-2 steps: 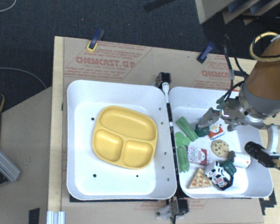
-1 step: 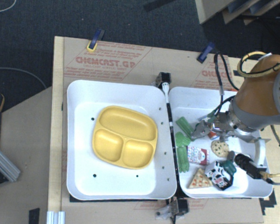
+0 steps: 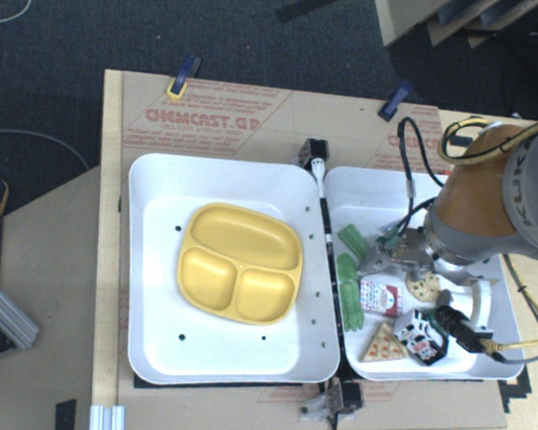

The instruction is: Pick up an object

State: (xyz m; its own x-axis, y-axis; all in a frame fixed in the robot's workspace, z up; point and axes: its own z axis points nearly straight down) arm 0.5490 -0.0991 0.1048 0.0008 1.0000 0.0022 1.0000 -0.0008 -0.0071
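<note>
2 shallow white plastic bins are seen side by side on a bench covered with brown printed cardboard [image 3: 259, 115]. The left bin [image 3: 147, 274] holds a yellow plastic plate with 3 compartments [image 3: 240, 262], which lies flat near the bin's middle, its 2 smaller compartments toward the near side.

The right bin [image 3: 365, 185] holds a cluster of small items. A long green pod-shaped toy [image 3: 350, 291] lies along the bin's left wall, and a shorter green piece [image 3: 352, 237] is set just beyond it. Beside the pod, toward the right, a small red-and-white packet [image 3: 380, 297] is found. Nearer the front edge, a tan triangular waffle-patterned piece [image 3: 384, 344] rests, touching or nearly touching a black-and-white patterned object [image 3: 421, 339] on its right. A pale round biscuit-like item with dark spots [image 3: 422, 286] lies just past the packet.

The grey arm with its orange band [image 3: 472, 194] is reached in from the right over the right bin. The two-finger gripper [image 3: 399, 252] is lowered among the items, close to the shorter green piece and above the packet and biscuit. Whether the claw is spread or pressed together cannot be told, as it is blurred and merged with cables. No item can be seen held.
</note>
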